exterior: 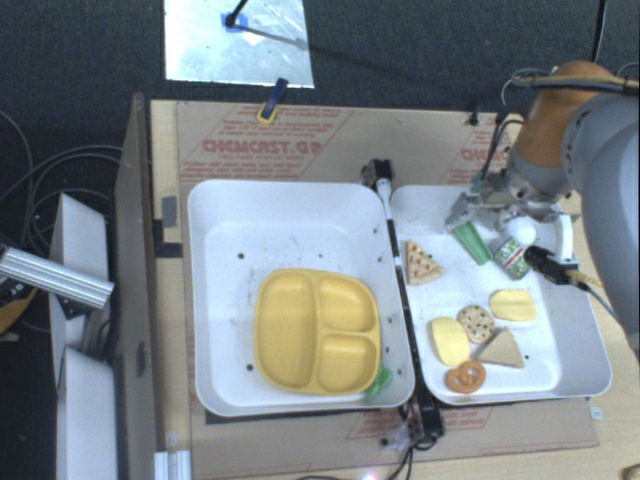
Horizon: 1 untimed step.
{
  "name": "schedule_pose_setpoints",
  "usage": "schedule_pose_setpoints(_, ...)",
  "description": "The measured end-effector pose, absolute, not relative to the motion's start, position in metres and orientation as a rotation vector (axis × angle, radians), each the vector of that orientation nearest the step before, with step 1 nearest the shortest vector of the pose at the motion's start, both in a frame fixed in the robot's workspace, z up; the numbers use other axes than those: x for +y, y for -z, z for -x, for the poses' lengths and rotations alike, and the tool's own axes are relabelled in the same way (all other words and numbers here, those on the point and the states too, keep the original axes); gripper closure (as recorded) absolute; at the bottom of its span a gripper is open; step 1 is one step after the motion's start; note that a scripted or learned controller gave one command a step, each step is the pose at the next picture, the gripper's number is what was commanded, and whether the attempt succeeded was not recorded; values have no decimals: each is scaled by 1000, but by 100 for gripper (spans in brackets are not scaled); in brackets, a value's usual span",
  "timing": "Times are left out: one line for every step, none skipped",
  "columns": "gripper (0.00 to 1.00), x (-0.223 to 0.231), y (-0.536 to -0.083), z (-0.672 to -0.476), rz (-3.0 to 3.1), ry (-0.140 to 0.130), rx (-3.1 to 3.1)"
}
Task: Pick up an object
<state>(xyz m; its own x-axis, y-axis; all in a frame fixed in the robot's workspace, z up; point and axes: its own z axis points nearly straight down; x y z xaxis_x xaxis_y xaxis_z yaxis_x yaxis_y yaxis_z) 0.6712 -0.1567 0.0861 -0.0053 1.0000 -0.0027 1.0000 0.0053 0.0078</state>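
Note:
My gripper (492, 208) hangs over the far part of the right bin (580, 368), under the orange band of the arm. Just below it, a green stick-shaped object (468, 240) lies tilted on the bin floor. A small green and white bottle (513, 253) lies beside that, to the right. Whether the gripper touches either one is unclear. A pizza slice (421, 265) lies near the bin's left wall. Nearer the front are a pale yellow piece (512, 305), a cookie (475, 322), a yellow block (449, 340), a tan wedge (503, 350) and an orange ring (465, 376).
The left bin (230, 228) holds a yellow divided plate (318, 330), with a small green item (378, 380) at its front right corner. A black cable (550, 265) runs from the arm over the right bin's right side. Cardboard lies under both bins.

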Motion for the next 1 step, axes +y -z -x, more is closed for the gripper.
schedule_pose_setpoints(100, -155, -97, -671, -2207, -6, 2225)
